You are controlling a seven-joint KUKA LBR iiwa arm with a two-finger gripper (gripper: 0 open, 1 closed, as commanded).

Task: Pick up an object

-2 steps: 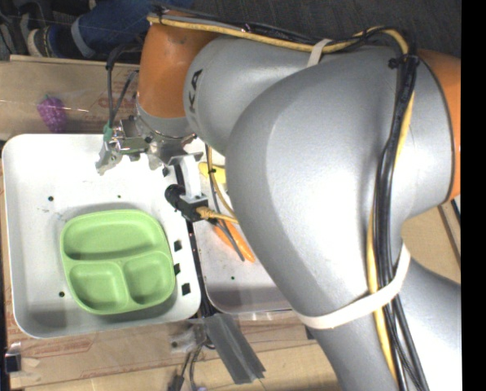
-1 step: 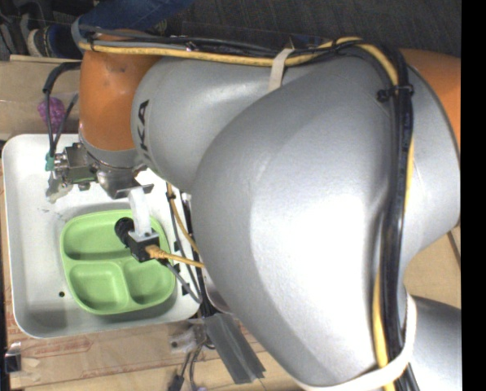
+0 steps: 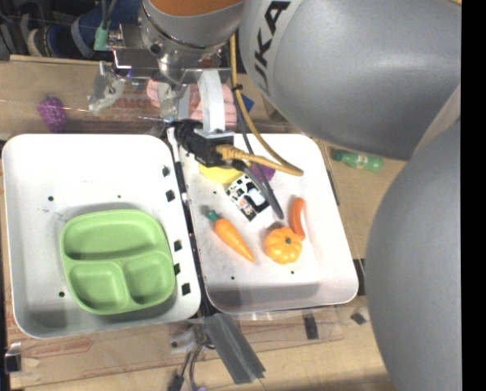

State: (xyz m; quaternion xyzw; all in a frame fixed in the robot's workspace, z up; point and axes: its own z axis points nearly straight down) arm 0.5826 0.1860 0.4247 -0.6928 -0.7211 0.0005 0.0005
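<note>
My gripper (image 3: 249, 194) hangs low over the back middle of the right bin (image 3: 332, 279), under the big grey arm. A yellow object (image 3: 216, 172) lies right beside it on the left, partly hidden, and a purple object (image 3: 264, 169) peeks out behind it. In front of the gripper lie an orange carrot (image 3: 233, 239) with a green tip, a small orange pumpkin (image 3: 282, 246) and a red-orange pepper (image 3: 298, 217). I see nothing held in the gripper.
The left bin (image 3: 31, 177) holds a green divided tray (image 3: 116, 269) at its front. A purple item (image 3: 53, 112) lies on the bench beyond the left bin. A green item (image 3: 359, 162) lies right of the right bin. The arm hides the back right.
</note>
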